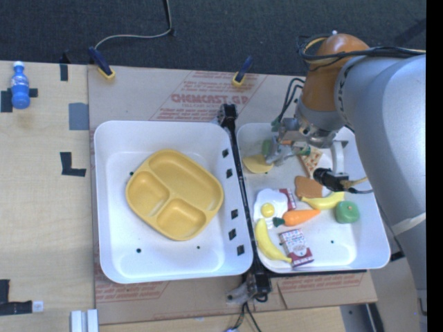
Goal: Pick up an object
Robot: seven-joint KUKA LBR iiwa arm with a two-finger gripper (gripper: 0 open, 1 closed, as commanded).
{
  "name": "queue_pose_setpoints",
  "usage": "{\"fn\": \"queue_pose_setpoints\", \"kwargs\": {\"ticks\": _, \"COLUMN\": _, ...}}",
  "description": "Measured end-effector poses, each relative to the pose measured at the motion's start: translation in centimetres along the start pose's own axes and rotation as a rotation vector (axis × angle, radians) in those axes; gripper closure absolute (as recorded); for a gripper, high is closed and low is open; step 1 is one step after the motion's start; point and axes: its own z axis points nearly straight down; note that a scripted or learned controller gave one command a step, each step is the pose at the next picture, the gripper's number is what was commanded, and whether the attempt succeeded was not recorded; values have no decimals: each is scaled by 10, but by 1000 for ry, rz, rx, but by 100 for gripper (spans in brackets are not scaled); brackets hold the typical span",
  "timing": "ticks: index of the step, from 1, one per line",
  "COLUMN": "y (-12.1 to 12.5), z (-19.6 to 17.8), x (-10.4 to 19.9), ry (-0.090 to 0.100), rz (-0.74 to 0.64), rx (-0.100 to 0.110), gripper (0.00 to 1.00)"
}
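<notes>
Counting two bananas [268, 241], one carrot [302, 217], one yellow tray [174, 194]; my gripper [278, 149] hangs over the right bin's [367, 251] far edge, grip unclear.

Red letters are printed on the brown cardboard sheet [201, 99] under the bins, near the top middle of the frame. The big word looks like "CHEMCAST". Smaller red lines sit above and below it, too tiny to read. The small red-and-white packet [295, 246] at lower right has print too blurry to read.
</notes>
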Motion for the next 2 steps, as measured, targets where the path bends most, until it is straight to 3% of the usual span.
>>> {"fn": "queue_pose_setpoints", "kwargs": {"ticks": 1, "y": 0, "z": 0, "x": 0, "ry": 0, "rz": 0, "rx": 0, "gripper": 0}}
{"fn": "queue_pose_setpoints", "kwargs": {"ticks": 2, "y": -1, "z": -9, "x": 0, "ry": 1, "rz": 0, "rx": 2, "gripper": 100}}
